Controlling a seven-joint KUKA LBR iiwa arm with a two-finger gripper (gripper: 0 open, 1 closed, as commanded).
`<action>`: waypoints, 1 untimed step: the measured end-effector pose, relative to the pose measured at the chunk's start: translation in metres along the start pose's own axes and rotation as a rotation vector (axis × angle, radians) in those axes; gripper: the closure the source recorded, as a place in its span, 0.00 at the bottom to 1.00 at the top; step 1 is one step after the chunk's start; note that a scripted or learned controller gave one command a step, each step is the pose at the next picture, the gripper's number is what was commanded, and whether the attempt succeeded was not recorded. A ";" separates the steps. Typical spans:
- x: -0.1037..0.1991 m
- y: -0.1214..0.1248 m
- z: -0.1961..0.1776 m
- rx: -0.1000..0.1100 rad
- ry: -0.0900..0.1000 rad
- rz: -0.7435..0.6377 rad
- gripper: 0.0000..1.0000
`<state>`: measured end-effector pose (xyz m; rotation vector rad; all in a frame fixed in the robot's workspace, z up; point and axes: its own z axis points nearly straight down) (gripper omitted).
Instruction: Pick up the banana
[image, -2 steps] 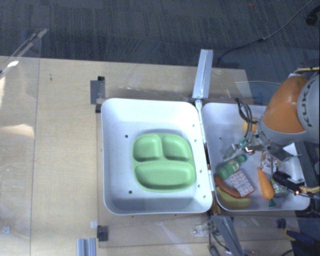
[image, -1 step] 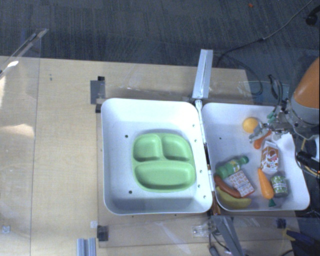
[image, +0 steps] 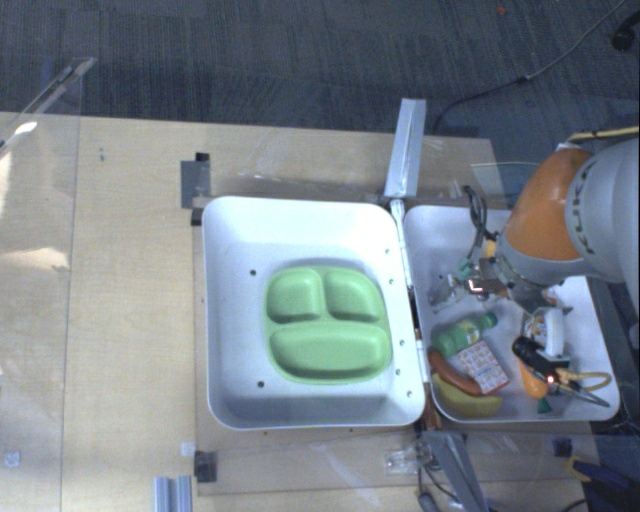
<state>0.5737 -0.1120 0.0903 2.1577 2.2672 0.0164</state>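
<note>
I hover over the right bin (image: 600, 330), my jaws' spread hidden from view, and must next descend toward the banana (image: 466, 401) at its near-left corner.

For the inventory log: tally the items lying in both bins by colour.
Green: 2, the divided green plastic tray and the green bottle
Yellow: 1, the curved yellow banana
Red or orange-red: 1, the long sausage-like piece
Other small clutter: too jumbled to count
Total identified: 4
</note>
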 end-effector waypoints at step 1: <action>-0.094 0.056 -0.141 0.005 -0.003 0.078 0.00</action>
